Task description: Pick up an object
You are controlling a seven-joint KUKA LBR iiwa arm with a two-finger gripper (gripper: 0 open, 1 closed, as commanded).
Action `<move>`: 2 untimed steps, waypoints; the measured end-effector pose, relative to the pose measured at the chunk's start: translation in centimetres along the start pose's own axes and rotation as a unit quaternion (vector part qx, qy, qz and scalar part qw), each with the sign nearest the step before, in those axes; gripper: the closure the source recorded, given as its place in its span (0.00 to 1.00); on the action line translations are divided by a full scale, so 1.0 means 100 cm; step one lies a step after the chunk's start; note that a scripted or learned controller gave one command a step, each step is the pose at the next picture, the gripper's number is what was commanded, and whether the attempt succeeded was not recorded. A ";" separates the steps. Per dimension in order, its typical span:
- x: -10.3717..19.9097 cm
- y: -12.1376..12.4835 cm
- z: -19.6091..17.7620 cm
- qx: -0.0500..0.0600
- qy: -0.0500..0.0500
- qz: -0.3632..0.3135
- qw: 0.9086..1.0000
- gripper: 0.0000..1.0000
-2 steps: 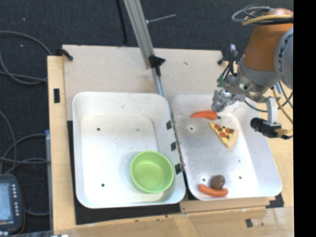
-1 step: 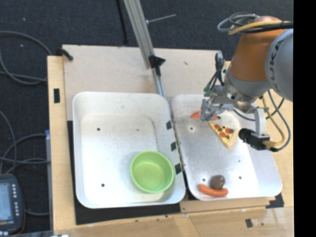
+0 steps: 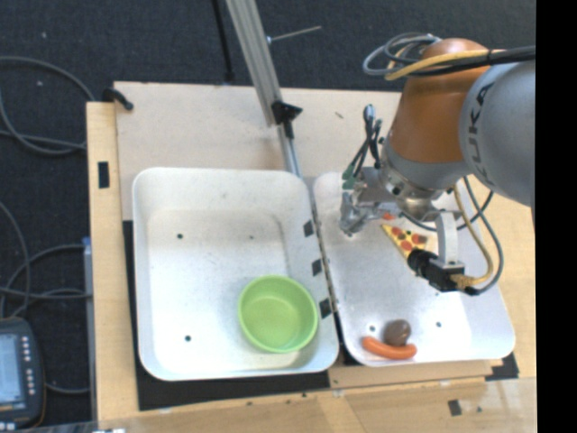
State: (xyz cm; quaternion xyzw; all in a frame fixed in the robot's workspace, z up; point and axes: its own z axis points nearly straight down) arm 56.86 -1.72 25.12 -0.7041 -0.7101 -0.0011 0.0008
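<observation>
I'm looking down at the desk [image 3: 180, 129] with two white bins side by side. The left bin [image 3: 216, 206] is holding a green bowl [image 3: 278, 312], which is sitting upright near its front right corner. The right bin [image 3: 469, 323] is carrying the loose things. An orange carrot-like piece [image 3: 389, 349] is lying flat along the front edge, and a small brown rounded item [image 3: 398, 332] is sitting just behind it, touching or nearly touching it. A flat yellow piece with red dots [image 3: 403, 237], like a toy pizza slice, is lying further back in the same bin, partly covered by the arm.

The arm [image 3: 451, 115] is reaching in from the right, its orange band sitting over the back of the right bin. The hand [image 3: 353, 216] is hanging low over the rear left part of the right bin, close to the divider between the two bins and just left of the pizza-like piece. I'm not seeing anything between its fingers, and I cannot tell whether it is released or clenched, the view is too cluttered with cables and metal there. A black and yellow fitting [image 3: 437, 269] is hanging below the wrist over the middle of the bin. The carrot and the brown item are lying well apart from the hand.
</observation>
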 end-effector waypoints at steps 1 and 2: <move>0.039 -0.019 -0.001 0.000 0.000 0.000 1.000 1.00; 0.084 -0.038 -0.005 0.000 0.000 0.000 1.000 1.00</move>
